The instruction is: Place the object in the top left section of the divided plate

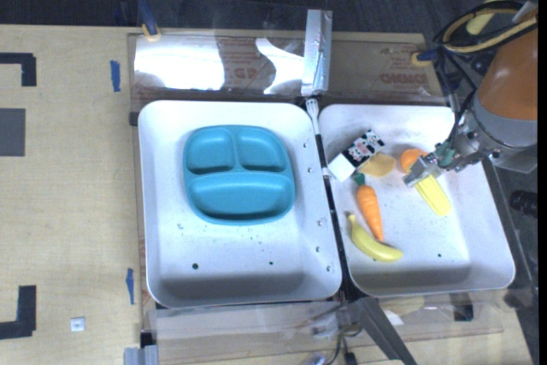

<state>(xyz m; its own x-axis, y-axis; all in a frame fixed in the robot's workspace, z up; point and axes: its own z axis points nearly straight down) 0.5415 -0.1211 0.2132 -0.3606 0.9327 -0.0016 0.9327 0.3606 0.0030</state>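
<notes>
Hovering gripper (432, 166) just above corn cob (434, 194); divided plate (240, 173) well apart.

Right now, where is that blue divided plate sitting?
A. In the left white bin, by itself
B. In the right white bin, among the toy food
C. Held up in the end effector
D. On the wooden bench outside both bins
A: the blue divided plate lies flat in the left bin, while the carrot, banana and other toy food lie in the right bin.
</notes>
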